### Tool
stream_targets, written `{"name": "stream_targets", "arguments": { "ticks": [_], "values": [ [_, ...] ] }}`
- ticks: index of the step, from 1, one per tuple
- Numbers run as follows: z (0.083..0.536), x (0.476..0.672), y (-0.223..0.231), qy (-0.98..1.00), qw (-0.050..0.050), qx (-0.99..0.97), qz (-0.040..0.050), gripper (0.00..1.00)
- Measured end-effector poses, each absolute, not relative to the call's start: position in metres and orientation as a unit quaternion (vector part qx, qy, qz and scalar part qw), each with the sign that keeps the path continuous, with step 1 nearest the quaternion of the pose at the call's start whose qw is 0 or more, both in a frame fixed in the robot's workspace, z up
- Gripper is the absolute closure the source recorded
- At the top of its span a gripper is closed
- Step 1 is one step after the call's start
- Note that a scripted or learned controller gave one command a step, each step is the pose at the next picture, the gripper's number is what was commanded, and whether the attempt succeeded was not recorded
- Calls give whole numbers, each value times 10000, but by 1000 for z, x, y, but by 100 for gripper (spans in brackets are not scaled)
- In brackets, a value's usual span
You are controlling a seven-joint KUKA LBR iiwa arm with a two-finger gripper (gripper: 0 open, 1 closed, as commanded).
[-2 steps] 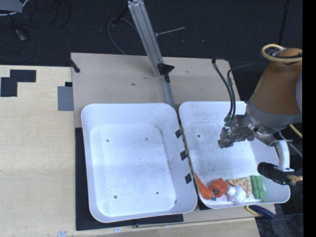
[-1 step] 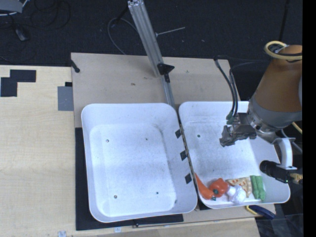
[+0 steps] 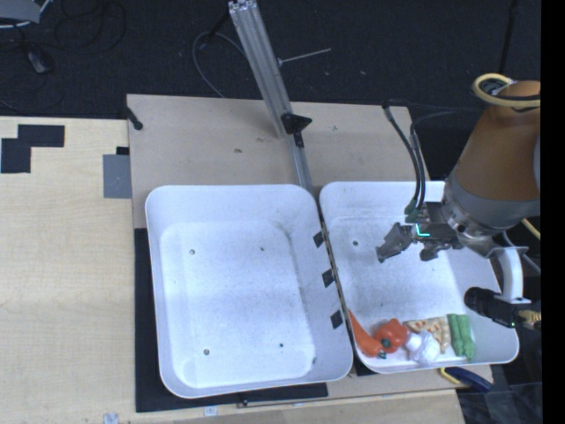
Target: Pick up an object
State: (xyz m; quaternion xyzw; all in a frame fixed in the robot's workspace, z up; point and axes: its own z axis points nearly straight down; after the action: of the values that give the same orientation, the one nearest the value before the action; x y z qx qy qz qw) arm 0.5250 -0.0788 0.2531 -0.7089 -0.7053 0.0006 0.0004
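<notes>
My gripper (image 3: 408, 247) hangs over the middle of the right bin (image 3: 375, 210), its dark fingers spread open with nothing between them. Along that bin's near edge lies a row of small objects: an orange carrot-like piece (image 3: 362, 335), a red-orange item (image 3: 392, 332), a tan ridged piece (image 3: 431, 327), a white lump (image 3: 424, 348) and a green object (image 3: 461, 336). The gripper stands well above and behind that row, touching none of it.
The left bin (image 3: 231, 285) lies beside the right one, joined by black clips (image 3: 328, 276). A slanted aluminium bar (image 3: 265, 69) rises behind the bins. The arm's orange band (image 3: 499, 144) looms at the right, with cables (image 3: 410, 153) trailing to the wrist.
</notes>
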Motion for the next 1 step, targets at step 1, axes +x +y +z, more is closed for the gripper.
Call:
{"name": "stream_targets", "arguments": {
  "ticks": [1],
  "values": [
    [337,600,9,-7095,-15,-7047,-24,0]
  ]
}}
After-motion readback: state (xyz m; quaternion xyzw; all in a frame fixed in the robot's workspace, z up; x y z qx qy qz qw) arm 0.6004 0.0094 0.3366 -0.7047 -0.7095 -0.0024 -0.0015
